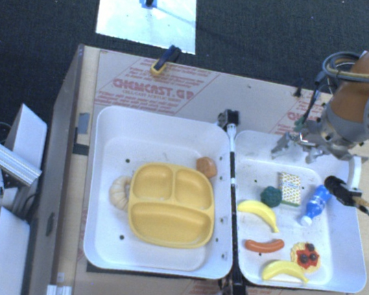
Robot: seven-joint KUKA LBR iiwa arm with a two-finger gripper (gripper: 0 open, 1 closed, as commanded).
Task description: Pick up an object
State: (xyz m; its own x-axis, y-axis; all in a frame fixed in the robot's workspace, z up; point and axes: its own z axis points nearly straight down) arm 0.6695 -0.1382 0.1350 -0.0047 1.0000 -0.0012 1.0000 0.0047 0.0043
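My gripper (299, 149) hangs over the far rim of the right bin (354, 257), fingers spread open with nothing between them. Below it in that bin lie a small green-and-yellow box (290, 188), a blue bottle (314, 204) and a dark green broccoli piece (272, 196). Nearer the front are a yellow banana (259, 213), a red sausage (264, 245), a second banana (285, 270) and a small pizza slice with dark toppings (306, 256). The box is the closest thing to the gripper, a short way in front of it.
The left bin (108, 166) holds a yellow divided plate (172, 204), a brown bread roll (206, 166) at the plate's far right corner, and a beige ridged item (120, 192) tucked against its left side. A divider ridge (232, 185) separates the bins.
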